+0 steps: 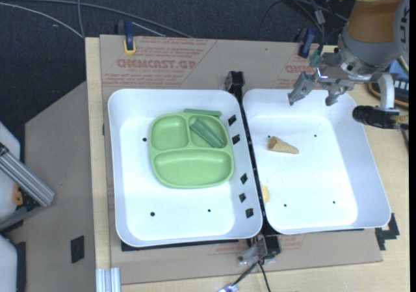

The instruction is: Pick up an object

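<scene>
Two white bins sat side by side on the bench. The left bin (130, 212) held a green plate (190, 152) with three sections. A darker green piece (209, 132) lay in the plate's section at about one o'clock, and one more flat green piece (203, 112) stuck out from behind the plate at twelve o'clock, on the bin floor.

The right bin (338, 206) held a small tan cone-shaped thing (282, 146), like a bit of ice cream cone. It lay on its side, at about ten o'clock from the middle of that bin, with its point toward the plate. A tiny yellow bit (266, 194) sat at the bin's edge at eight o'clock.

The gripper (318, 94) hung over the top edge of the right bin, at about one o'clock from the cone and well apart from it. Its two fingers (298, 93) were spread wide, and nothing was between them. The grey arm (367, 50) with its orange band (377, 14) came in from the two o'clock corner.

Black clips (234, 81) joined the bins at the seam.
</scene>
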You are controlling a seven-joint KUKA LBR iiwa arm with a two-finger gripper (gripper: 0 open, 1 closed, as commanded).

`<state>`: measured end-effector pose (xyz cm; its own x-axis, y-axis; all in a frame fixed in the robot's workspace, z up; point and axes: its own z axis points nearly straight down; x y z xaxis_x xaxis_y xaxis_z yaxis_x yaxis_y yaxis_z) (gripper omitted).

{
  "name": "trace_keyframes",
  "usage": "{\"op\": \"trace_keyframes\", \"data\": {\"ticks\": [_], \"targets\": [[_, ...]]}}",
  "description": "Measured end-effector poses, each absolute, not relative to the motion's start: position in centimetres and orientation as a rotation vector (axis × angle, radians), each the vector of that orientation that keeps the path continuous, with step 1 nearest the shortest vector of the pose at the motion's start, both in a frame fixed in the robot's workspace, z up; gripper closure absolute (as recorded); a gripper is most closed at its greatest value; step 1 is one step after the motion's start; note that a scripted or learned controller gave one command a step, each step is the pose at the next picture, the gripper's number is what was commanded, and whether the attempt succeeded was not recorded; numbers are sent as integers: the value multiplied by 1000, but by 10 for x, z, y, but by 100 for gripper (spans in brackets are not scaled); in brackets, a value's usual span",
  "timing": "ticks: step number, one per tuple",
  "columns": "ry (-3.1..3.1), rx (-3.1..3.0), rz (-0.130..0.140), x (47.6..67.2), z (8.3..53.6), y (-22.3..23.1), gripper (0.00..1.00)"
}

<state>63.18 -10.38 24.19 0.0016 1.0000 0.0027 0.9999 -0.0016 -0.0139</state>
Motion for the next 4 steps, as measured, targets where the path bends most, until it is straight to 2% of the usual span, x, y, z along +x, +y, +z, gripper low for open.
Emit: {"op": "trace_keyframes", "data": {"ticks": [1, 2, 4], "targets": [[-2221, -2220, 0, 634, 249, -104, 0], [-2216, -2217, 7, 623, 194, -103, 0], [-2218, -2217, 5, 621, 82, -105, 0]]}}
